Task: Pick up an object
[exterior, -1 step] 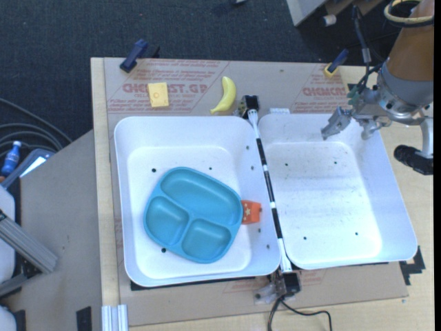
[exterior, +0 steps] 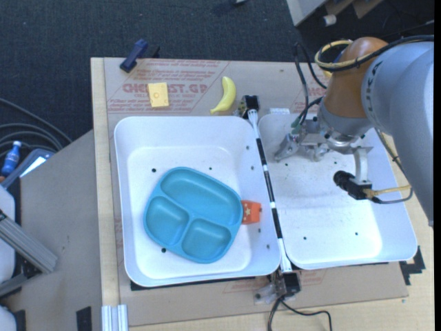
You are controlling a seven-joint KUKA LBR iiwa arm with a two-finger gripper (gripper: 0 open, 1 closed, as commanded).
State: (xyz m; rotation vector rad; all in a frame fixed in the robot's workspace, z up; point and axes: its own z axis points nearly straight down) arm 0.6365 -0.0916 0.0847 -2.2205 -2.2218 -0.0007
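Fingers [exterior: 284, 152] of the gripper [exterior: 303, 150] look parted to us, with bare white bin floor between them and nothing gripped. We read the grey arm [exterior: 403, 95] as reaching in from the right and hanging the gripper over the far left corner of the right bin [exterior: 331, 236], close to the wall it shares with the left bin [exterior: 138, 140].

The things we could pick up all lie away from that spot. A blue divided plate [exterior: 195, 214] sits in the middle of the left bin, and a small orange object [exterior: 251, 212] lies just beside the plate's right edge, near that bin's right wall. On the bench [exterior: 103, 185] beyond the far edge of the bins we see a yellow banana [exterior: 224, 95], a small yellow square [exterior: 158, 96] to its left, and a dark blue object [exterior: 133, 56] at the bench's far left corner.

As we judge it, the task is barely begun: no object is grasped or lifted, and the gripper is poised over a patch of bin where we make out nothing to take. What remains is the whole of the pick, namely getting over an object, descending, gripping and raising it. The orange object looks the nearest candidate, just across the dividing wall.
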